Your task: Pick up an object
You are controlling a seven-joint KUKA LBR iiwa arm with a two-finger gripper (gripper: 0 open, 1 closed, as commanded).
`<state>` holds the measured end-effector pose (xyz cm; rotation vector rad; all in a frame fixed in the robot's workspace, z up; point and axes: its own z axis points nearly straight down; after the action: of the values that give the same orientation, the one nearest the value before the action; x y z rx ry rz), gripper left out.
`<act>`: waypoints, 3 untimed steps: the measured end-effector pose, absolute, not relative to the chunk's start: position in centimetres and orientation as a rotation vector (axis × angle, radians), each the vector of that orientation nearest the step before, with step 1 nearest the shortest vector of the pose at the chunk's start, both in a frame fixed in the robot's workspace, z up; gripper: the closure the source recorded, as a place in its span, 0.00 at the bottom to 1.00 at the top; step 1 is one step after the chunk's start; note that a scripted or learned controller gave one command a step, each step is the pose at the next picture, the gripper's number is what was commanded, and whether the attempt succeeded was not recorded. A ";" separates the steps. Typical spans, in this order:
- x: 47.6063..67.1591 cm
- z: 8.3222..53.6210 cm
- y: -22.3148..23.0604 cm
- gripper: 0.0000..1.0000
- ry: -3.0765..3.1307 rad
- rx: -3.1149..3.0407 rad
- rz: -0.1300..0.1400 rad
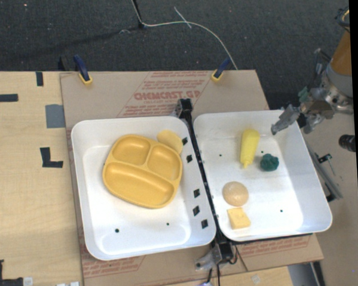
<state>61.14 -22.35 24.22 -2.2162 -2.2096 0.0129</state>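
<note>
Two white bins sat side by side on your table [26,195], and the gripper [284,121] hung over the upper right rim of the right bin [303,219], right at its edge. You could not tell whether the gripper was spread or closed; it carried nothing that showed. Just beside it, down and toward the bin's middle, lay the yellow bottle-shaped toy [248,146], with the dark green lump [268,162] close under the gripper, near the bin's right wall. Farther from the gripper, toward the bin's near edge, you had the pale round ball [235,193] and the yellow cube [238,217], almost touching. Bare white floor lay open between the green lump and the near right corner. Well away, across the divider, the yellow compartment tray [143,170] filled the middle of the left bin [97,233]. The arm [337,77] came in from the right, wrist tilted down toward the rim. Brown cardboard [158,89] lay under both bins, clamped at its far edge.
</note>
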 end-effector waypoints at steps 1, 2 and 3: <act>61.4 25.1 -22.3 0.00 -2.222 -2.220 0.002; 61.7 20.6 -22.2 0.00 -2.221 -2.217 0.006; 62.6 15.3 -21.6 0.00 -2.221 -2.215 0.006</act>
<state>62.57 -21.64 15.28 -2.2151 -2.2211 0.0063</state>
